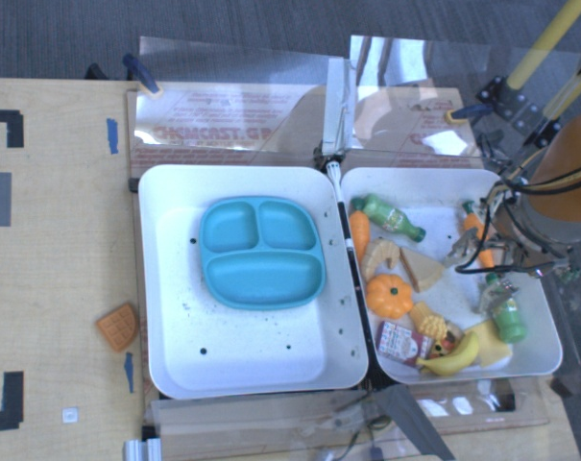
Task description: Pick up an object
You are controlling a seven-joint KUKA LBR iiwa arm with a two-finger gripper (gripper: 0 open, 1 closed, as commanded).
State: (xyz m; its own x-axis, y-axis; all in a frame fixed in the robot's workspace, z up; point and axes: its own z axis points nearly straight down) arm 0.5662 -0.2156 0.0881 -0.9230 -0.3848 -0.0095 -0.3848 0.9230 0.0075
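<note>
In the right bin, toy food piled up under the arm.
Hand hangs by the far wall; can't tell its grip. The banana near the front looks light, stiff, smooth, so take it mid-curve. Pumpkin, green bottle and carrot crowd close.

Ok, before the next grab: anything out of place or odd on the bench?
One thing: a small orange waffle-like toy lies on the wooden bench, left of the left bin and outside both bins. The rest of the toy food sits piled in the right bin, and the blue divided plate rests flat in the left bin.
</note>
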